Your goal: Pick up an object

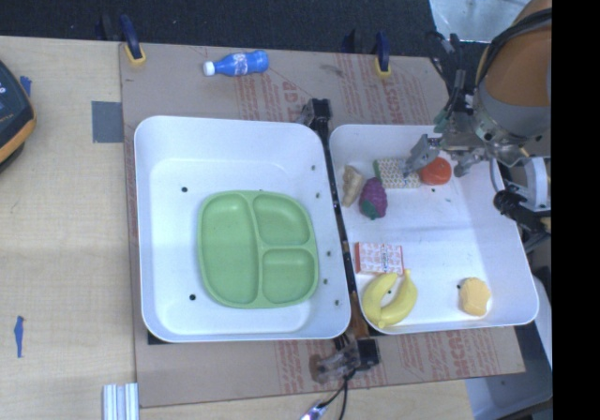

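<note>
Two bins sit on the counter (66,221). Nearest in the right bin (497,268) lie a banana (389,298) and a lemon (474,296), then a red-and-white packet (380,258), then a purple fruit (373,198). Farthest, the gripper (427,160) hangs just over an orange-red tomato (435,172); how far it is open I cannot tell. The step looks like the reach: next, it must descend squarely and close on the tomato.
</note>
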Action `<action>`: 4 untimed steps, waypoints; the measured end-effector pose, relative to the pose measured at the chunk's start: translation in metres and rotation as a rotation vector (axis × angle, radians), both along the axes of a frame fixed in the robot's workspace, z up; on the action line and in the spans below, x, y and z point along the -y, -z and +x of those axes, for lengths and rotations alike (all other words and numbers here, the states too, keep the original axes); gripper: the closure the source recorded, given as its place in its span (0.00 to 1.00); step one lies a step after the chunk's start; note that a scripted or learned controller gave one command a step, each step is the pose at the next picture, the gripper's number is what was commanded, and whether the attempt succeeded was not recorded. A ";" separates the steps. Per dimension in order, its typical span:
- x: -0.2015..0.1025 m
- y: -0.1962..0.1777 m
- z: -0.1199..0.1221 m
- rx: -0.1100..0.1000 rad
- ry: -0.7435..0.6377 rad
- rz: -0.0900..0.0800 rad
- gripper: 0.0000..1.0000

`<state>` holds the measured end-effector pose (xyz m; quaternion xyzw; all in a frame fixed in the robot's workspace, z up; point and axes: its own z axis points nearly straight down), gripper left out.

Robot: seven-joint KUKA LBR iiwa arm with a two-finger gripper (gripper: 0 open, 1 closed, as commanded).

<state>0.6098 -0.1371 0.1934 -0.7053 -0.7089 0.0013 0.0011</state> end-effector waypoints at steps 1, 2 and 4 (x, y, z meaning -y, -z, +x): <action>-0.036 0.085 0.046 -0.002 0.000 0.000 0.00; 0.048 0.009 0.047 0.002 0.003 -0.001 0.00; 0.056 0.085 0.050 0.009 -0.003 -0.004 1.00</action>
